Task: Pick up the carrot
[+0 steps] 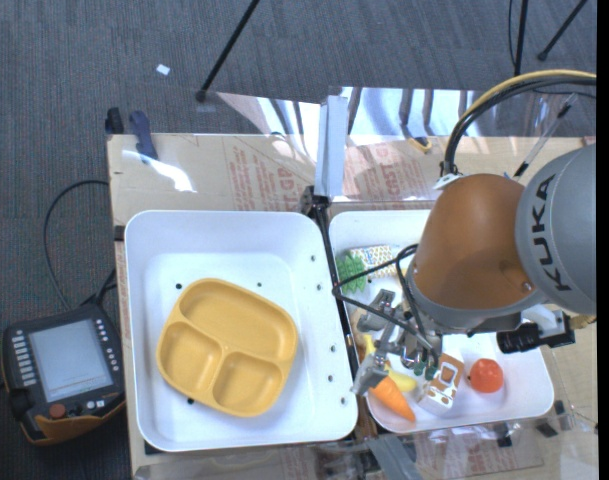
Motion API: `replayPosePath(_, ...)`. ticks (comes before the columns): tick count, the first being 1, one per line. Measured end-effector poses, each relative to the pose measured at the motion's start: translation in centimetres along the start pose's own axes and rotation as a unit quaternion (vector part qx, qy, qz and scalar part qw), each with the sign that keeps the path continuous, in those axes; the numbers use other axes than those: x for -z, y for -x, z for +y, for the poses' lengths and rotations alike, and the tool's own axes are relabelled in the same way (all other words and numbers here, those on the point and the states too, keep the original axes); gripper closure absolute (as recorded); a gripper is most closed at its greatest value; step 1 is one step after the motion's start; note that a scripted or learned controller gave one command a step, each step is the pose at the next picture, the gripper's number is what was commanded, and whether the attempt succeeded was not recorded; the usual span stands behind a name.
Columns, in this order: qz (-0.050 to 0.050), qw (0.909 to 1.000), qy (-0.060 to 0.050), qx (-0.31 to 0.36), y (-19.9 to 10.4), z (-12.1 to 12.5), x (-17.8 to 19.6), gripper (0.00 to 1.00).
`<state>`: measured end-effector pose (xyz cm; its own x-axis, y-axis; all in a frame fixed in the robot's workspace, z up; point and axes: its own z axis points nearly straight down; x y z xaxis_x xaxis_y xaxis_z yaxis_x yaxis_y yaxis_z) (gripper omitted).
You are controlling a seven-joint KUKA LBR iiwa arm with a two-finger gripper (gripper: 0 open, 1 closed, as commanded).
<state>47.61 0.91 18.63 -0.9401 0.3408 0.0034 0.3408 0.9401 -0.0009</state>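
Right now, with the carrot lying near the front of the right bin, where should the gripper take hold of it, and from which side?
Grip the carrot across its thick middle, coming straight down from above. It lies flat, pointing diagonally toward the bin's front edge, so the fingers should probably close across its narrow width. The gripper hovers right at its upper end; small items crowd its right side.

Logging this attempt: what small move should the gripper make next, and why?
Probably a short descent toward the carrot. The gripper sits right at its upper-left end in the right bin, but the carrot isn't visibly between the fingers yet.
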Motion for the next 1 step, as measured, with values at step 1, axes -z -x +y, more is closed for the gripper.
replayPosePath(1,0.001,0.9716,-0.001,-0.237,-1.29,3.2,-0.06,0.0)
